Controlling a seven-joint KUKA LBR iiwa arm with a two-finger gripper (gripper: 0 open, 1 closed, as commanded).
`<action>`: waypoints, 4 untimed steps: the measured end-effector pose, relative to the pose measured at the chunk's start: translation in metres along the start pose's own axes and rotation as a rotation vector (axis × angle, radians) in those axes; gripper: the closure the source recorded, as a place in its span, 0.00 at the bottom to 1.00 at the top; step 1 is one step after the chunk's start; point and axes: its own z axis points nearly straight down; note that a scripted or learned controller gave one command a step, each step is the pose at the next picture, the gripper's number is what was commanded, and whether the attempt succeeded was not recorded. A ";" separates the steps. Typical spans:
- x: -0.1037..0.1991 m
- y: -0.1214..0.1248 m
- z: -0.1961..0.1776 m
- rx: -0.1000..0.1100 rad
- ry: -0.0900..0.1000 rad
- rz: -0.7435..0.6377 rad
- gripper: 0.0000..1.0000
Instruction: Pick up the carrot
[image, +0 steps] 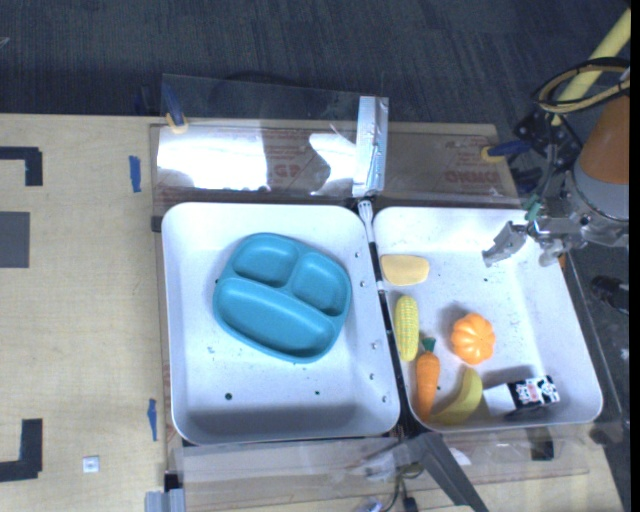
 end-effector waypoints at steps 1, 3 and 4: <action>0.032 -0.050 0.105 0.002 0.000 -0.048 0.00; -0.001 -0.093 0.112 -0.005 -0.002 0.128 0.00; -0.001 -0.092 0.102 -0.009 -0.003 0.129 1.00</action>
